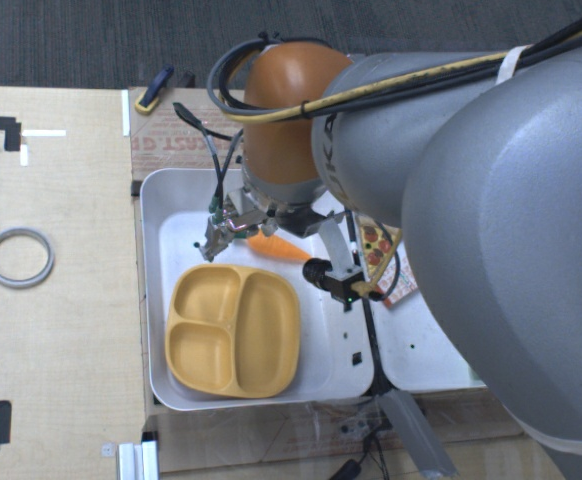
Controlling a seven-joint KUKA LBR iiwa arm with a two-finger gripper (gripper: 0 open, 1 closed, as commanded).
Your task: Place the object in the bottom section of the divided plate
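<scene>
At frame centre, the gripper (233,226) hovers by the orange plastic carrot (279,249), grip state unclear; it should carry it squarely over the yellow divided plate's (235,332) bottom section.

Even, fairly bright overhead light, with no hard glare. The grey arm (491,218), close to the lens, looks soft and out of focus. It casts a mild shadow on the white bin (161,228). The yellow plate (236,333) is evenly lit. Fine detail is slightly grainy.
</scene>
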